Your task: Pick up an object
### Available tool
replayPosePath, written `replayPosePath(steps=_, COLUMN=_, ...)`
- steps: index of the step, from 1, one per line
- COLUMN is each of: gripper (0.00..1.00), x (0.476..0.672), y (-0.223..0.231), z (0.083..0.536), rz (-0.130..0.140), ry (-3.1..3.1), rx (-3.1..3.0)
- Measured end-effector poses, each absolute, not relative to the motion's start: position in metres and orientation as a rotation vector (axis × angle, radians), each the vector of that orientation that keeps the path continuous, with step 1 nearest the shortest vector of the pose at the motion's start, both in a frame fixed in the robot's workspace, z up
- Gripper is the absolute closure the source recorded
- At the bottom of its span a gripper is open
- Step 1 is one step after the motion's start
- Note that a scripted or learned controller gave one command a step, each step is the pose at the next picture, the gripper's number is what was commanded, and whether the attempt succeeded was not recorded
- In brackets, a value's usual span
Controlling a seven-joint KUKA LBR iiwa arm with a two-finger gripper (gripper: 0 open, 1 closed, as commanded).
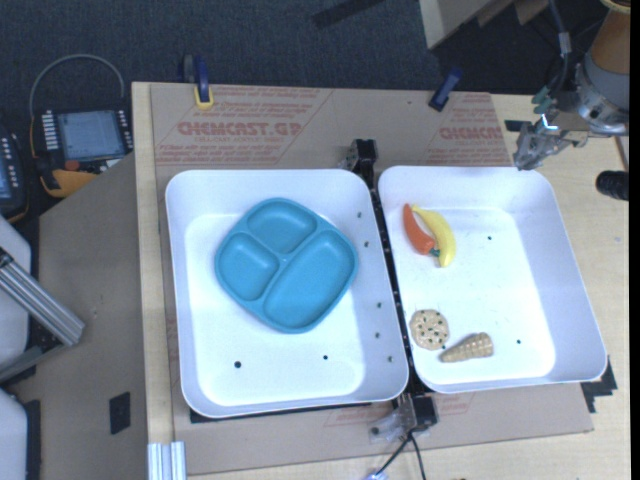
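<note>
The gripper [532, 148] hangs above the far corner of the right bin [560, 288], off to the side of everything, probably parked before a descent; whether its fingers are spread or pressed together I cannot tell, they're a small blur. Candidates lie loose on the bin floor: carrot [419, 230] touching banana [438, 236], cookie [429, 328] just beside a cone [468, 347]. The blue divided plate [287, 265] sits alone in the left bin [200, 368]. The arm is cut off at the frame edge.
</note>
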State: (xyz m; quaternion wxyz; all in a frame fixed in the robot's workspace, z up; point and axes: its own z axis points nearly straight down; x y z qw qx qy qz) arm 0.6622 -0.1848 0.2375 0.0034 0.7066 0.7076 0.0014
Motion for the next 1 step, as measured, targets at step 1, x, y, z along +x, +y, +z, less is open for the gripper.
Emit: replayPosePath(steps=1, gripper=1.00, x=0.6655, y=-0.1398, z=0.2313, rz=0.000, ry=2.228, rx=2.218)
